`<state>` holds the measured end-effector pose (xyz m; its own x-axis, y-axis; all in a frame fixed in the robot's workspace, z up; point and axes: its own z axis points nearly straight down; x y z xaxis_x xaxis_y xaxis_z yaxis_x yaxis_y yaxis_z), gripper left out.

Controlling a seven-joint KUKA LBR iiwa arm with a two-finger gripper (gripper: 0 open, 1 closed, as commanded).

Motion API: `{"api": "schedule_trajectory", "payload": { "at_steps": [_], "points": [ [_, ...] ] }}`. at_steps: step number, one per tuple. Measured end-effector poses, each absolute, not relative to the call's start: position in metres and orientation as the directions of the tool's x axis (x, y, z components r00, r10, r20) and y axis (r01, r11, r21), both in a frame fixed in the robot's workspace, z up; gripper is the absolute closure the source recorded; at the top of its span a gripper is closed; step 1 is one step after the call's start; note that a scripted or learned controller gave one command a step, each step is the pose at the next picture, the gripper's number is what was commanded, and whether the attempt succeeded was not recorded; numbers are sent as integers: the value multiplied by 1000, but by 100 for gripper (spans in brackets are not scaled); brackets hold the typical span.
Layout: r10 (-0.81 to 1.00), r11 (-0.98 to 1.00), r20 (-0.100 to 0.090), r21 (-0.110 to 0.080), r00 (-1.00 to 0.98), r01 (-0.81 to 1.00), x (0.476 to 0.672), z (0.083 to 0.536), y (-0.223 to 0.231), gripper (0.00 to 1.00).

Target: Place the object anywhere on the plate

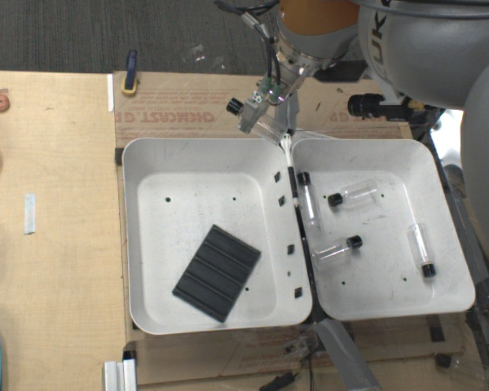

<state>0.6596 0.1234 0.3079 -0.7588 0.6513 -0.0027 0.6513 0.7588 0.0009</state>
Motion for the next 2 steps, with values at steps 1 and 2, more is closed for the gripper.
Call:
{"api": "schedule_trajectory", "payload": {
  "at_steps": [1,2],
  "points": [
    [271,963,-3,1,-963,271,647,361,182,100],
    [75,997,-3,0,-997,75,653,432,211,100]
  ]
}}
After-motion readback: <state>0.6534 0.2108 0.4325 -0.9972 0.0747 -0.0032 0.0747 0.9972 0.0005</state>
